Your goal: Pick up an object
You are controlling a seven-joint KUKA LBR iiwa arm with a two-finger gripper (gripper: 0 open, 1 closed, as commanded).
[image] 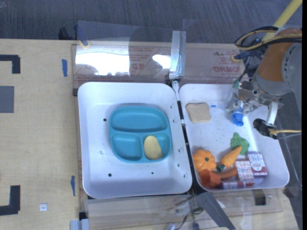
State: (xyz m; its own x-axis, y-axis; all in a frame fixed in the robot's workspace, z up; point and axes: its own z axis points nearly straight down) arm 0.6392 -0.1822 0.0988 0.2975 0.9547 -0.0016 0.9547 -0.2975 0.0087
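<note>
The grey arm's two-finger gripper (238,110) hangs over the far right part of the right white bin (280,150), with a small blue object (238,118) at its fingertips; whether the fingers clamp it cannot be told. Near the left wall lies a tan bread slice (198,112). An orange pumpkin (204,161), a carrot (231,156) and a red-and-white carton (250,166) crowd the near end. A yellow potato-like lump (152,147) sits in the blue divided tray (139,131) in the left white bin (96,143).

bench: pale wooden bench top (33,143) is carrying two shallow white plastic bins | left bin (91,104) and right bin (278,176) are sitting side by side, touching | blue tape strips (64,67) are sticking to the wood
</note>
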